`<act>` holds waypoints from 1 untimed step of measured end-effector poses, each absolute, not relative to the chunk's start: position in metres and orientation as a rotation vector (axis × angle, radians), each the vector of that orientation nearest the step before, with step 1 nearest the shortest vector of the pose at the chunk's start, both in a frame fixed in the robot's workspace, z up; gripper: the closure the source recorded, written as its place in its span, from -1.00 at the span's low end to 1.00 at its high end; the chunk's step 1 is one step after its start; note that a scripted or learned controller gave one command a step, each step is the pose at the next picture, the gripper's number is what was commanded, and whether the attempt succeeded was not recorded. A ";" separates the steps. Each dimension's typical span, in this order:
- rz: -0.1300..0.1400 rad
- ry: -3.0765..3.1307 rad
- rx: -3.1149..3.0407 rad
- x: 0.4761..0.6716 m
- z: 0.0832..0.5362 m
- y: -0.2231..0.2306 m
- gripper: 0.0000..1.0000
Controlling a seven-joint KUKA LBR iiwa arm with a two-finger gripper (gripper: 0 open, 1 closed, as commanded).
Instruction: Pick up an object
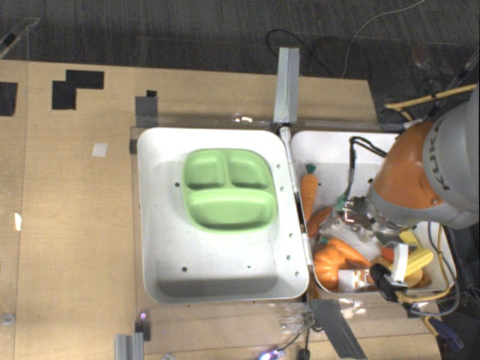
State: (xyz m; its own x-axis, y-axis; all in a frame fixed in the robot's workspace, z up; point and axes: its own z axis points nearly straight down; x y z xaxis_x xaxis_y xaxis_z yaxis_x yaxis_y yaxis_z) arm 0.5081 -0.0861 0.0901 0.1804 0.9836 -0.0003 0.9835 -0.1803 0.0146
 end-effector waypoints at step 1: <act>0.016 1.668 2.656 0.544 0.090 -0.091 -1.00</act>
